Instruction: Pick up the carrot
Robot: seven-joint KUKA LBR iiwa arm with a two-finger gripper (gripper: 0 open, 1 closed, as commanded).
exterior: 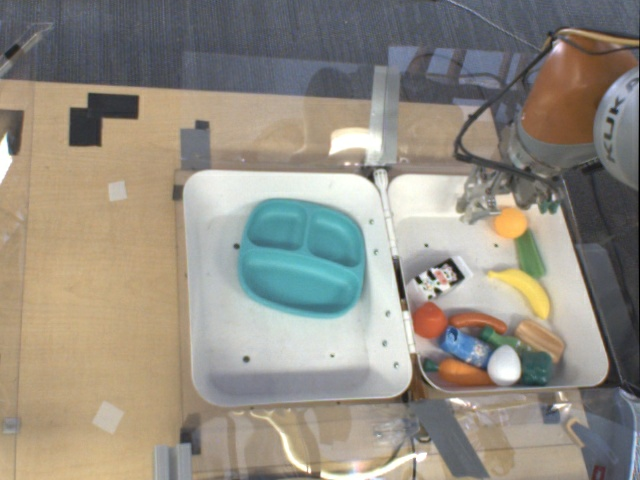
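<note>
At the far end of the right bin (pixel 585 298) the gripper (pixel 508 200) hangs just above the bin floor, fingers spread apart with nothing between them. An orange ball (pixel 511 224) lies directly below and beside the fingertips, close to them; whether it touches them cannot be told. The arm (pixel 580 98) enters from the right, its orange band showing above the wrist.

Contents of the right bin, noted from far to near: the orange ball; a green cucumber (pixel 531 253) just beside it, lying lengthwise along the right wall; a yellow banana (pixel 523 289); a small black-and-white card (pixel 440 277) lying flat toward the left wall, apart from the rest. A crowded heap occupies the near end (items touching one another): a red tomato (pixel 430 320), a red-orange sausage shape (pixel 478 321), a blue can (pixel 462 345), a tan bread roll (pixel 540 337), a white egg (pixel 504 365) and a dark green piece (pixel 536 369).

The carrot (pixel 462 372) lies on its side at the near edge of this heap, against the front wall, under the blue can and touching the egg. It is well apart from the gripper.

The left bin (pixel 215 358) holds a teal divided plate (pixel 300 256), resting flat, slightly toward the far side.
</note>
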